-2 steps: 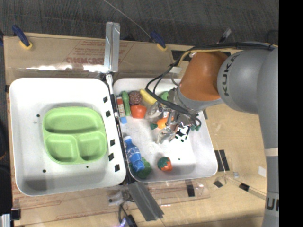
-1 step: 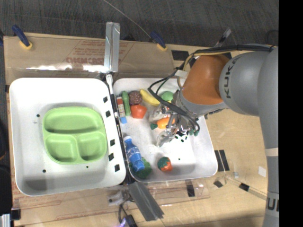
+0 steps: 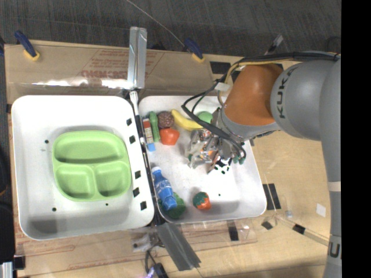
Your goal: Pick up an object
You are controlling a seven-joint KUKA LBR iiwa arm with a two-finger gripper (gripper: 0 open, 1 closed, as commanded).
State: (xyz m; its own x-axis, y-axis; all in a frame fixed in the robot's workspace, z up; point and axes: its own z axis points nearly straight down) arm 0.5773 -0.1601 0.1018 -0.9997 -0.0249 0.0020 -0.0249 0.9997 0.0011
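Taking the right bin [image 3: 253, 197] as your landmark, the blue bottle [image 3: 164, 191] lies along its left wall, long axis running up and down that wall. Your gripper [image 3: 204, 150] hangs over the bin's middle, right of the bottle and well apart; you cannot tell its grip state.

A cardboard-covered bench [image 3: 174, 62] stands on dark grey carpet [image 3: 69, 7].
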